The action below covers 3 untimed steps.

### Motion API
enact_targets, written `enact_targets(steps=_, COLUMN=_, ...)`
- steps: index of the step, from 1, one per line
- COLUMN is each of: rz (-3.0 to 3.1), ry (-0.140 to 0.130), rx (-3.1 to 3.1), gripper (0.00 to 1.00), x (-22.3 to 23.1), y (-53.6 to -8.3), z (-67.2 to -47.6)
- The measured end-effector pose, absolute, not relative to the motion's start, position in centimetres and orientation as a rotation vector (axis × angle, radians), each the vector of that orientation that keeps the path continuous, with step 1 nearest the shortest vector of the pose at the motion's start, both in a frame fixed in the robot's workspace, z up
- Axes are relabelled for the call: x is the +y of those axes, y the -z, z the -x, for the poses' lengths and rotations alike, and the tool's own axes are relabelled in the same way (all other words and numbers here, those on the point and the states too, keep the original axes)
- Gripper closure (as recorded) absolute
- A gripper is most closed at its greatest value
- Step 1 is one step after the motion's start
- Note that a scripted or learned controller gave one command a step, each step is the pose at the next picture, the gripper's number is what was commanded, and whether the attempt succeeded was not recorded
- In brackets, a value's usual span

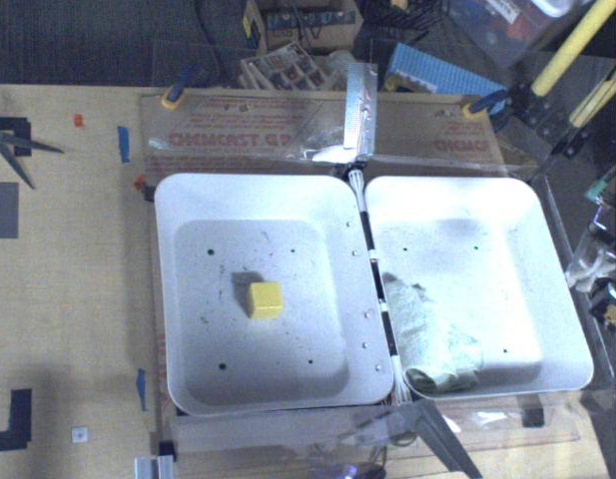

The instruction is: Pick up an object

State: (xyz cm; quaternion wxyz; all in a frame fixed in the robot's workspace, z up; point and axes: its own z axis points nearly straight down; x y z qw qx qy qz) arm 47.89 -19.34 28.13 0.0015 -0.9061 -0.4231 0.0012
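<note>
Lying near the middle of the left bin (188,208), a small yellow block (265,299) rests flat on the speckled floor, well apart from every wall. The right bin (507,208) holds a rolled, crumpled pale cloth (432,337) along its left wall, reaching toward the near corner. Behind both bins stands a clear sheet over cardboard (248,133) printed with red lettering, too blurred to read with certainty. A blue ridged panel (427,68) and a yellow bar (577,33) lie beyond the bench (58,267). Whether the gripper is released or clenched cannot be told.
</note>
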Motion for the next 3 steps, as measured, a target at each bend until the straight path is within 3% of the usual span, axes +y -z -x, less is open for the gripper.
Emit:
enact_targets(steps=1, rz=2.766, ry=0.000, rx=-1.494, gripper=1.00, x=-20.5, y=-33.8, z=-48.0)
enact_targets(steps=2, rz=2.970, ry=-0.004, rx=-1.014, gripper=1.00, x=-19.9, y=-27.9, z=-47.9)
enact_targets(steps=3, rz=3.082, ry=-0.001, rx=-0.616, gripper=1.00, x=-20.9, y=-31.1, z=-48.3)
